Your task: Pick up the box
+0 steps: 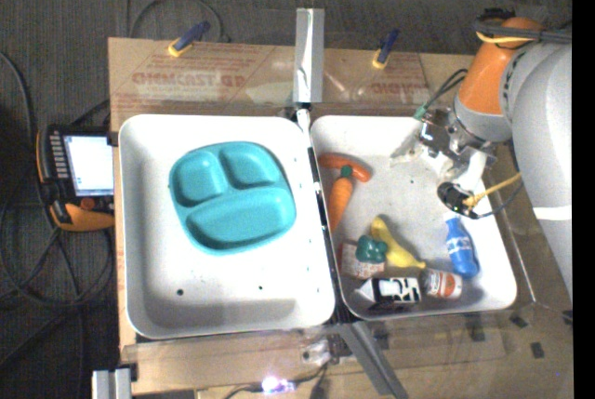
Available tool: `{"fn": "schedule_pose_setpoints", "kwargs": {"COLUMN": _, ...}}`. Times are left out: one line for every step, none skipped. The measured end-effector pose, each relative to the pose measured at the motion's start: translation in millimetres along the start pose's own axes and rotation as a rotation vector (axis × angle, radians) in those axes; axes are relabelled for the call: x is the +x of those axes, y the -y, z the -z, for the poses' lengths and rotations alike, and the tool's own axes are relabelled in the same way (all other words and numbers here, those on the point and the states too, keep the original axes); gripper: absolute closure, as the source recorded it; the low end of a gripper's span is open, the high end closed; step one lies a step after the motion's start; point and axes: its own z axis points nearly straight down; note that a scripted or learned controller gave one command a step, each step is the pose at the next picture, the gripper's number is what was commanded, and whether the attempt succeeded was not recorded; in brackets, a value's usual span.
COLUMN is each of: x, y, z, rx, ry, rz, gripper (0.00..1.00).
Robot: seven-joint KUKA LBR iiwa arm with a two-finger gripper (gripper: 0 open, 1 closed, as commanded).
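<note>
Landmark: the right bin [507,281].

Nearest the camera, along the right bin's front wall: a small box [394,289], dark with white print, is lying flat. That's the task item. It is touching nothing but the bin floor and its neighbours, with no gripper contact. Just to its right a small bottle with a red-orange end [442,284] is lying on its side, close against the box.

Just behind the box: a green and red toy [364,254] is sitting near the right bin's left wall, with a yellow toy [398,250] right beside it, apparently touching. Toward the right bin's right wall a blue bottle [461,248] is lying tilted, apart from the box.

Mid bin, by the left wall: a toy carrot [340,194] is lying lengthwise, and an orange piece [345,166] is sitting just behind it at the top.

Back right corner of the right bin: the gripper [454,166] is hanging over the floor there, well apart from the box. Can't tell from this angle whether it's open or closed; nothing is showing held in it. The grey arm with the orange band [485,86] is reaching in over the bin's back right rim.

Left of the right bin, touching it rim to rim: the left bin [139,295] is holding a teal divided tray [232,194] upside up, three compartments.

Both bins are sitting on the bench [232,76]. A pendant with a lit screen [82,172] is lying off the left bin's far side.
</note>
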Motion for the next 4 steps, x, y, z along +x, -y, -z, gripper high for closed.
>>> {"fn": "schedule_pose_setpoints", "kwargs": {"x": -2, "y": -26, "z": 29, "rx": 0.002, "ry": 0.001, "rz": -0.081, "gripper": 0.0}}
{"fn": "schedule_pose_setpoints", "kwargs": {"x": -4, "y": -20, "z": 116, "rx": 0.001, "ry": 0.006, "rz": -0.154, "gripper": 0.0}}
{"fn": "schedule_pose_setpoints", "kwargs": {"x": 40, "y": -1, "z": 0, "rx": 0.019, "ry": 0.019, "rz": -0.355, "gripper": 0.0}}
{"fn": "schedule_pose_setpoints", "kwargs": {"x": 19, "y": 12, "z": -2, "rx": -0.01, "ry": -0.006, "rz": -0.557, "gripper": 0.0}}
